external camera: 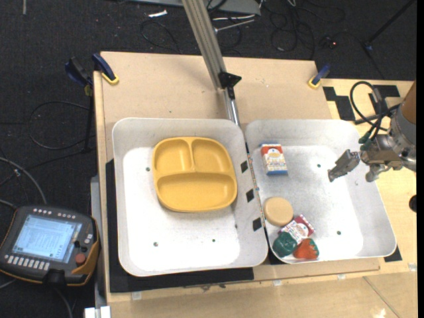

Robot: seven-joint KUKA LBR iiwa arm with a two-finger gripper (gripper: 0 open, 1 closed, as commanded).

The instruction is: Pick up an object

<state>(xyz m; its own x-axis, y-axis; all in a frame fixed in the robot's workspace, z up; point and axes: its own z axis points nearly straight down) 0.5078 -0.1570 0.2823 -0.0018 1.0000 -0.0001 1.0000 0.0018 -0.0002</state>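
Note: pick not started. Gripper (354,165) spread, holding nothing, over right bin (344,197), well right of carton (273,159). Puck (278,211) and toys (296,240) below carton, untouched. You still need approach, grasp, lift.

Gripper (358,165) hovers at the right bin's (344,197) right edge. Yellow plate (195,173) fills the left bin (132,197); small box (273,159) near the divider

Dark carpet floor (46,38) all around a tan wooden bench (165,88), loose cables (278,18) strewn past its far edge. A teach pendant (46,244) sits off its near-left corner, screen lit.
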